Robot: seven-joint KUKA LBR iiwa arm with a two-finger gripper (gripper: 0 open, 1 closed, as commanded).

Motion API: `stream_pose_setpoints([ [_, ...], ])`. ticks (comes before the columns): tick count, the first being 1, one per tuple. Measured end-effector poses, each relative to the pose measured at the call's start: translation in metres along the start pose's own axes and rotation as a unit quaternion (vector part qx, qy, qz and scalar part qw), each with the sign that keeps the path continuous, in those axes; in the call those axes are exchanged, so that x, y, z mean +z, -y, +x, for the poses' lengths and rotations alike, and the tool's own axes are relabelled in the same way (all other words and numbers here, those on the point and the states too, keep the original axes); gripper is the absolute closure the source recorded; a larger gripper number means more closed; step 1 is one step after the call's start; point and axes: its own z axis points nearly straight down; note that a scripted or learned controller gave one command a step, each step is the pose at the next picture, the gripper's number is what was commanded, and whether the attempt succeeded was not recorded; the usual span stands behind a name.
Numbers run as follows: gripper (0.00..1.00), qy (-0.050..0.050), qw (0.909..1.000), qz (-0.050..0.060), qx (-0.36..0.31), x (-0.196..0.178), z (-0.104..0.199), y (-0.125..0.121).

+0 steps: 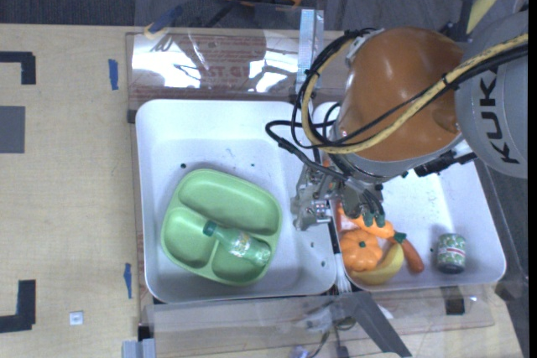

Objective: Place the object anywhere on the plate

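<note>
The grey arm with its orange band [403, 92] reaches in from the right and hangs over the seam between the two shallow white bins. Its two-finger metal gripper [323, 210] points down at the inner edge of the right white bin [482, 205], just beside the wall that divides it from the left white bin [159, 130]. Whether the fingers stand wide or narrow I cannot tell — cables and metal parts cover them, and nothing is seen between them.

In the left bin lies the green plastic plate with three compartments [222, 222], near the middle of the bin and a little toward its front edge. A small clear bottle with a green cap [235, 242] lies on its side on the plate, across the ridge between the two front compartments.

In the right bin, at the front left corner, there is a small heap of toy food: an orange pumpkin-shaped toy [362, 254] that rests on a yellow banana-shaped toy [384, 268], and an orange carrot-shaped toy [409, 254] touching them on the right. The gripper is just above and beside this heap. Near the front right corner of the same bin stands a small green and white can [451, 252] — apart from the heap.
</note>
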Motion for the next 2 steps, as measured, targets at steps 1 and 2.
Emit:
stream_pose_setpoints([
  [1, 1.0, -0.002, 0.9995, 0.001, -0.032, 0.029, -0.021, 0.063],
  [2, 1.0, -0.003, 0.9999, 0.001, 0.01, 0.027, -0.003, 0.029],
])
